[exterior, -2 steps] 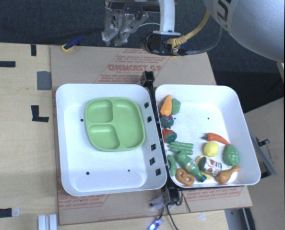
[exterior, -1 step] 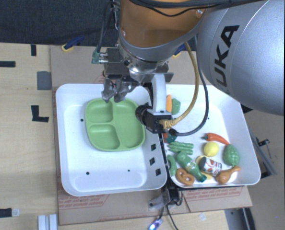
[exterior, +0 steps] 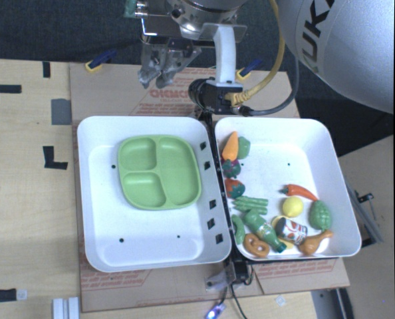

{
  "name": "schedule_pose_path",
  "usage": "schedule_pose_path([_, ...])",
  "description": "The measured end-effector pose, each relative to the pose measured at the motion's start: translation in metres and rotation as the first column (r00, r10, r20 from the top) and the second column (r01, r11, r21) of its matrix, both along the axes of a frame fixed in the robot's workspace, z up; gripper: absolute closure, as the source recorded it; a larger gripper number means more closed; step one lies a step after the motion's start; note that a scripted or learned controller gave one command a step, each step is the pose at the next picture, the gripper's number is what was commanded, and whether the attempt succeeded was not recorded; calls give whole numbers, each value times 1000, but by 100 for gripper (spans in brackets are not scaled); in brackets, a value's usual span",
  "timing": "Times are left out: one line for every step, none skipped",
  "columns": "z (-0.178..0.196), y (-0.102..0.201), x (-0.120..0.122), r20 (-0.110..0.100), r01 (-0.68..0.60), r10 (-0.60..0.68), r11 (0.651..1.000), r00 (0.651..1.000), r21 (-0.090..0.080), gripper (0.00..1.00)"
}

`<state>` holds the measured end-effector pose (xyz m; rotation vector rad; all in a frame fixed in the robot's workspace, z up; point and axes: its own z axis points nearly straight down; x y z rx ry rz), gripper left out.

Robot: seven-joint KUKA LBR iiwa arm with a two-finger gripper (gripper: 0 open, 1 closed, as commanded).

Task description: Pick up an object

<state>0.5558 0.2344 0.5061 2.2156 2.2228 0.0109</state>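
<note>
Candidate objects are lying in the right bin (exterior: 317, 138), lower right of the frame. Toy food is crowding its left wall and bottom edge: a carrot (exterior: 230, 145) at the upper left of the pile, a red pepper (exterior: 299, 191) and a yellow ball (exterior: 292, 207) toward the middle right, a green lump (exterior: 320, 214) just beside the ball, a small can (exterior: 294, 230) and a brown drumstick (exterior: 313, 242) along the bottom, green beans (exterior: 252, 203) near the left wall. Several pieces are touching or overlapping, so no single target is standing out. The pepper and the ball are sitting a little freer than the rest.

The tool (exterior: 161, 72) is hanging at the top of the frame, above the cardboard (exterior: 104, 92) beyond the bins, well apart from every object. Nothing is showing between its fingers. They are bunching close together, but at this angle I cannot tell whether they are shut or parted.

Step in hand, as I judge it: the approach, not yet begun over the pile. The next move is calling for travel toward the lower right, over the right bin, then a descent onto one of the freer pieces.

The left bin (exterior: 94, 178) is carrying a green divided plate (exterior: 160, 171), compartments bare. Both bins are resting on cardboard on a pale wooden worktop (exterior: 24, 111) with black marks. A cable (exterior: 277, 78) is looping down from the arm toward the bins' upper junction. Dark floor is showing behind.
</note>
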Motion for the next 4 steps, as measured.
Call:
schedule_pose_path([-166,-2,-59,-28,1,-2,1000,1000,-12,100])
schedule_pose_path([24,-1,-21,10,1,-1,1000,1000,5,100])
schedule_pose_path([-117,-10,-64,-24,2,-3,1000,1000,-10,100])
schedule_pose_path([-162,-89,-42,-14,10,-11,1000,1000,-8,100])
